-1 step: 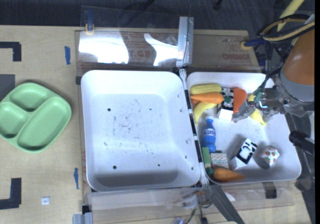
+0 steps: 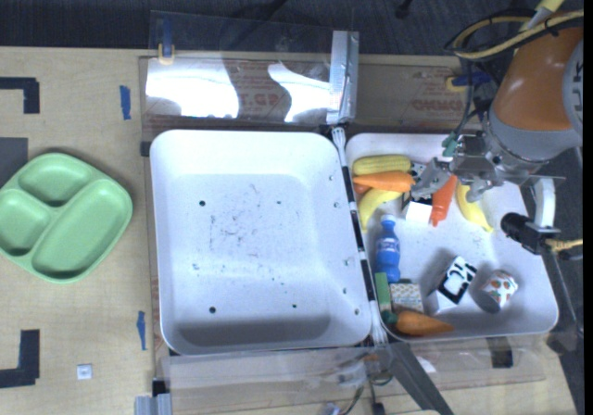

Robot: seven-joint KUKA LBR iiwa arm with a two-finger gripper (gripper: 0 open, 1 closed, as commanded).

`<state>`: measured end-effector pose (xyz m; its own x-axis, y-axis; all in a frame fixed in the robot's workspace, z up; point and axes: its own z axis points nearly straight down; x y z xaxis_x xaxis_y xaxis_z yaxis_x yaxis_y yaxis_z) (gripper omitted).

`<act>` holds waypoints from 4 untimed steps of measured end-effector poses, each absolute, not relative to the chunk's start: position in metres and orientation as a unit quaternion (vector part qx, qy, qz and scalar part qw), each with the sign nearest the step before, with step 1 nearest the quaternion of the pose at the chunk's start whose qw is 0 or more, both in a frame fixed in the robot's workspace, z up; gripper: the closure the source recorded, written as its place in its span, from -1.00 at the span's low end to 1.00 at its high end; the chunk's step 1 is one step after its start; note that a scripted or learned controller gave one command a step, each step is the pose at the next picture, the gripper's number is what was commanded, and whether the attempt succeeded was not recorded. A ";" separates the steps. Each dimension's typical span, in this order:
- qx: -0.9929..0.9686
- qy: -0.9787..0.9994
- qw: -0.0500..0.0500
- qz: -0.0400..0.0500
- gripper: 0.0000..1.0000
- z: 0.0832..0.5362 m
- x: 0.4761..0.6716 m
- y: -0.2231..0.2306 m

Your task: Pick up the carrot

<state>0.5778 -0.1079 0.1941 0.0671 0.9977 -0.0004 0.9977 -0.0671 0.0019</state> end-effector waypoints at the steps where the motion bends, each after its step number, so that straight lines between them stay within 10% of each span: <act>1: 0.737 0.676 0.001 0.001 -1.00 0.106 0.628 -0.101; 2: 0.774 0.634 0.001 0.000 -1.00 0.172 0.596 -0.177; 3: 0.770 0.638 0.002 0.000 -1.00 0.184 0.606 -0.206; 4: 0.774 0.633 -0.002 0.000 -1.00 0.113 0.600 -0.203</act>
